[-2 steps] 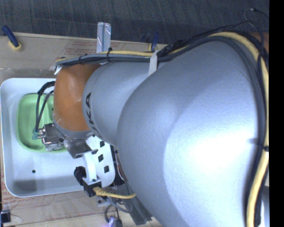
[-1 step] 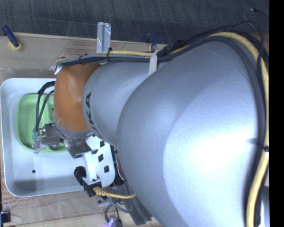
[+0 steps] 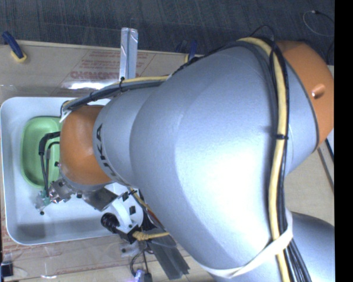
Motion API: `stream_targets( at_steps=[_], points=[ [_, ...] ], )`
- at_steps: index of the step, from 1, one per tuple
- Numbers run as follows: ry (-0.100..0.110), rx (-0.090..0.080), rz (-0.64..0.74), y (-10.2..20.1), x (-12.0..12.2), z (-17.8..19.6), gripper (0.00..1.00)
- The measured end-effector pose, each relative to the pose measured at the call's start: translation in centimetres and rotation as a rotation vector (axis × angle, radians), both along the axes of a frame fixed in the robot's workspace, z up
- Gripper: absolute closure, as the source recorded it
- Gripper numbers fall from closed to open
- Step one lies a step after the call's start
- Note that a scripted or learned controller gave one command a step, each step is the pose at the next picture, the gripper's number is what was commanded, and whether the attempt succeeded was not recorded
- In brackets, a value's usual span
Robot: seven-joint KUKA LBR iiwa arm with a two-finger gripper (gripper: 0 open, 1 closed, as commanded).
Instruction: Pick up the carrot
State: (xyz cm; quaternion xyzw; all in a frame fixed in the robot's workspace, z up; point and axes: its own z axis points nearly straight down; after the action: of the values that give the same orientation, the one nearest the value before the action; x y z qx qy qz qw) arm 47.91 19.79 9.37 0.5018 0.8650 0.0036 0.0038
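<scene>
Looming nearest, the grey arm [image 3: 223, 157] reached toward nine o'clock over the white bin [image 3: 12, 157], its gripper [image 3: 50, 197] beside a green bowl [image 3: 35, 148]. Whether it was open or closed I cannot tell; no carrot could be made out. Judged mid-approach; next, locating the carrot.

green bowl [image 3: 34, 151], white bin [image 3: 12, 175]

Grey arm [image 3: 223, 157] sweeps over the bench, big and pale silver, with an orange band [image 3: 79, 148] glowing above the wrist and a second orange patch [image 3: 309, 93] near the bench's far right corner. A yellow cable [image 3: 276, 157] and a black one run down the grey casing. The bin [image 3: 12, 175] at the left edge is white, and a light green object [image 3: 38, 148] sits inside it. Tan cardboard [image 3: 100, 63] with faded red print lines the far edge, with blue clips [image 3: 13, 44].
</scene>
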Motion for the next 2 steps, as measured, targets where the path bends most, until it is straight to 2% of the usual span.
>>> stream_targets(
  at_steps=[1, 2],
  points=[
    [-0.003, -0.003, 0.004, -0.1, 0.1, 0.8, 1.0],
    [0.018, -0.005, 0.088, 0.2, 2.9, 19.2, 1.0]
  ],
)
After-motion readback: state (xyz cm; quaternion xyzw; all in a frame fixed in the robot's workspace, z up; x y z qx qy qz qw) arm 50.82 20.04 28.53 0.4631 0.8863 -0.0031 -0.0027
